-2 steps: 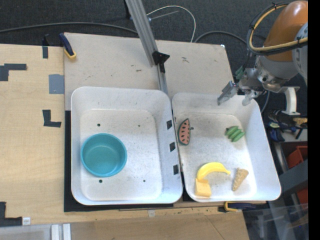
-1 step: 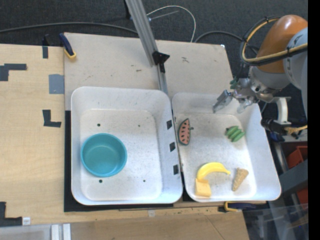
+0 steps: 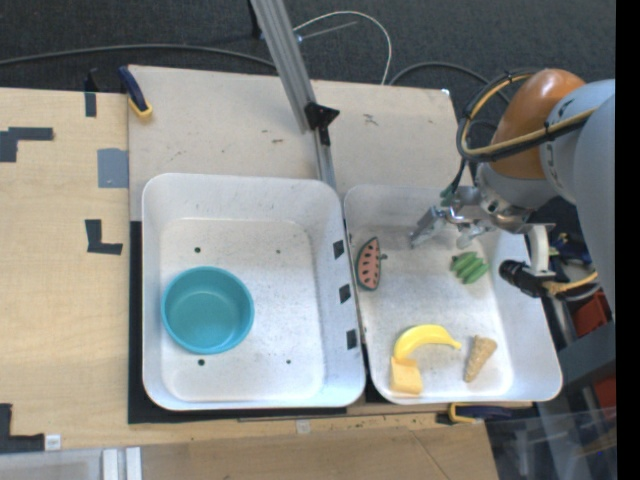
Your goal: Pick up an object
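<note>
Claw (image 3: 437, 224) looks spread open with nothing in it, upper part of the right white bin (image 3: 520, 368). Nearest grab's the small green ridged plastic veggie (image 3: 468, 266), just lower right of it, long axis running diagonally.

Bowl (image 3: 208, 310) set in left bin (image 3: 240, 193), watermelon slice (image 3: 369, 263) at left wall of right bin (image 3: 530, 368), banana (image 3: 425, 340) and cone (image 3: 480, 356) near front, pepper (image 3: 468, 266) right, gripper (image 3: 440, 223) above rear.

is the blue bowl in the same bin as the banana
No, the blue bowl sits in the left bin, while the banana lies in the right bin.
</note>
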`<state>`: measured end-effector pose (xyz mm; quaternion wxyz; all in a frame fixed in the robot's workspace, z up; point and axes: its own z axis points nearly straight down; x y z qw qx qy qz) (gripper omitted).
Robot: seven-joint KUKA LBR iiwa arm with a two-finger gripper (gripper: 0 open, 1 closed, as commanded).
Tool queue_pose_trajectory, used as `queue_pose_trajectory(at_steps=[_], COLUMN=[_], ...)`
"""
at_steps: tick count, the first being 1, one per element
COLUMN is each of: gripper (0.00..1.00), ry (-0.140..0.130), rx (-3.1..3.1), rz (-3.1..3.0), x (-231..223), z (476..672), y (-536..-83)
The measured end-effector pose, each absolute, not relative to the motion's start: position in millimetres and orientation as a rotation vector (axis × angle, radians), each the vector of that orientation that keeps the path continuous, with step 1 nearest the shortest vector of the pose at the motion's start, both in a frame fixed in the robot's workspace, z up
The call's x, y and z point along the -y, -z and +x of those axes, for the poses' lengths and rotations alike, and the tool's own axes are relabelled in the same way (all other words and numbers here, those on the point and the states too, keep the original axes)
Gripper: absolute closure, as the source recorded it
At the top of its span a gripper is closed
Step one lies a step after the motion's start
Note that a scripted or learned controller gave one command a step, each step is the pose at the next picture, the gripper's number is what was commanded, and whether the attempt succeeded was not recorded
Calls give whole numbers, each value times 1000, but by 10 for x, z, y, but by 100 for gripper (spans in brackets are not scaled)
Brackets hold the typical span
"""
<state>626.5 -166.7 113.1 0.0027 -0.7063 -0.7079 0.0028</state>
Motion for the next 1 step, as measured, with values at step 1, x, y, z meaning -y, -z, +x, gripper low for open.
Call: queue_pose_trajectory(at_steps=[1], gripper=[100], ry=[-3], rx=[2225], rz=[-2216], x=[1663], z=[6284], y=[-1272])
